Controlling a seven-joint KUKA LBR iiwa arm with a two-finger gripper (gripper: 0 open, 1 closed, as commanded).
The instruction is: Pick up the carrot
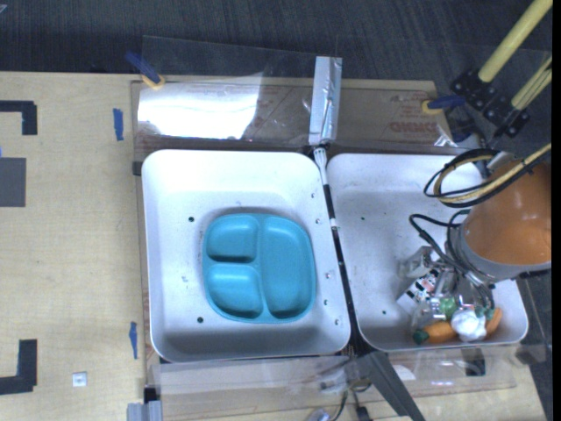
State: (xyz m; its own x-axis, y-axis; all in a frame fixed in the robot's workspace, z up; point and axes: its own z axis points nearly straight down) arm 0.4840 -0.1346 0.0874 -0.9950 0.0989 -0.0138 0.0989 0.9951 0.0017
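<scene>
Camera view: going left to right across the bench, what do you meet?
Wooden benchtop → left white bin → blue divided tray inside it → right white bin → gripper low over the carrot near that bin's front edge.

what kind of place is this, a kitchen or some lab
Most likely a robotics lab bench, not a kitchen. Two shallow white bins sit side by side on a wooden table marked with tape, a cabled robot arm reaches into the right bin over a carrot, and the blue plate looks like a toy.
</scene>
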